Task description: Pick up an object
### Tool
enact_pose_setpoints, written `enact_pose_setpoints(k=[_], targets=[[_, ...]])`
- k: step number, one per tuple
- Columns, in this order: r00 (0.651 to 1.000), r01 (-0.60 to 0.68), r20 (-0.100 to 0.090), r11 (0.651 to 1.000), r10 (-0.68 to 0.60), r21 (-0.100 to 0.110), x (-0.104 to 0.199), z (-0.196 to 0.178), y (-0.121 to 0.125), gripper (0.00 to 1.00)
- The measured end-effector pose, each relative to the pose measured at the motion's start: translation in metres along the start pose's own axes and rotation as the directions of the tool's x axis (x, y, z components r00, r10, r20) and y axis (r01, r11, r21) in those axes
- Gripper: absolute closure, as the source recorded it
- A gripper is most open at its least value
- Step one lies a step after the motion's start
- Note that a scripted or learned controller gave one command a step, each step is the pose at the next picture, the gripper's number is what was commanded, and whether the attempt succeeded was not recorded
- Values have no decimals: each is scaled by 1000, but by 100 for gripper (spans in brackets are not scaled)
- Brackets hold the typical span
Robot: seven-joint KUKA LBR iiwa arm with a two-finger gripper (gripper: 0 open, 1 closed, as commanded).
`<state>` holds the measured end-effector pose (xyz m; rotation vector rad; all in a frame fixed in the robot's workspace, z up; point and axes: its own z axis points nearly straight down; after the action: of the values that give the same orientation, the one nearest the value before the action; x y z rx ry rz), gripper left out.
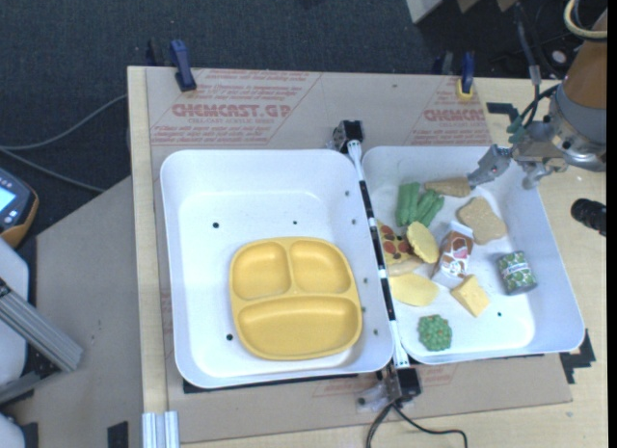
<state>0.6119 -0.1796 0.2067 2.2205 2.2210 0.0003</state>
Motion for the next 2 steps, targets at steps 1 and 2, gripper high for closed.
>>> enact_pose_setpoints(k=[1, 2], targets=[[1000, -1, 0, 1000, 1, 2, 3, 127, -18, 0], [1000, 9, 0, 1000, -9, 15, -18, 122, 55, 0]])
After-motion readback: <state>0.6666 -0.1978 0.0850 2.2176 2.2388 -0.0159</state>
